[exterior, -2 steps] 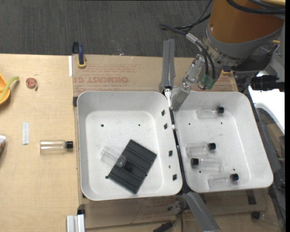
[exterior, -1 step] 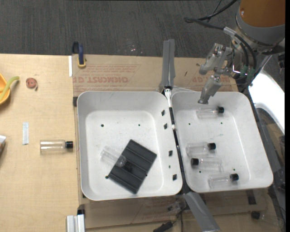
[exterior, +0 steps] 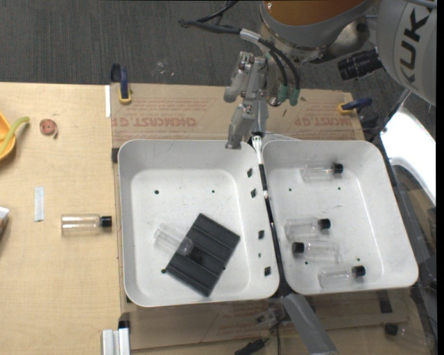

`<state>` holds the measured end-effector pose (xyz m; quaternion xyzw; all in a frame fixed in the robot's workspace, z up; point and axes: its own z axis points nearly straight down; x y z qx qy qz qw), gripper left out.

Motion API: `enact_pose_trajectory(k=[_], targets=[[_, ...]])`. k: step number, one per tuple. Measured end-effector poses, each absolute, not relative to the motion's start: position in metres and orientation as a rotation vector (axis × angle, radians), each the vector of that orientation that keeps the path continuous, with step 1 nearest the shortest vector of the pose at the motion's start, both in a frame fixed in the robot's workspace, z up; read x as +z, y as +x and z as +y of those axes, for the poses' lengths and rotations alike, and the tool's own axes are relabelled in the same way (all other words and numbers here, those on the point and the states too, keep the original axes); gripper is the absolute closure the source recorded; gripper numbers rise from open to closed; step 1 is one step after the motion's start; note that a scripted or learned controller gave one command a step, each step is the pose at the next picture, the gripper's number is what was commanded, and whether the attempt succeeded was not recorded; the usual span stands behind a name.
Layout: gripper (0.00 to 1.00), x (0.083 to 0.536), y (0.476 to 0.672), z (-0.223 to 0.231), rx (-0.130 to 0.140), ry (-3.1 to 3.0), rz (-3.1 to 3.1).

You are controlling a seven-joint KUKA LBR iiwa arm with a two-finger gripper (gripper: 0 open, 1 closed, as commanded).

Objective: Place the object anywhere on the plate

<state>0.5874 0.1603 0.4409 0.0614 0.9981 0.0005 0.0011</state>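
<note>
Now the gripper [exterior: 243,142] hangs over the back edge of the left bin [exterior: 139,163]. I cannot tell if it holds anything. Below it, a clear bottle [exterior: 172,239] already rests touching the black plate [exterior: 203,253]. Next it likely just lifts away.

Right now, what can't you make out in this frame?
- Gripper: finger state too small to read, camera view.
- Clear bottle in the left bin: transparent, cap end against the dark plate; contact unclear.
- Yellow object: cut off by left edge.
- Arm: cut off at top.
</note>
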Motion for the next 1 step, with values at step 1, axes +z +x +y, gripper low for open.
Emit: enact_pose_trajectory(k=[1], targets=[[0.0,0.385,0.6392,0.2286,0.002,-0.117,3.136]])
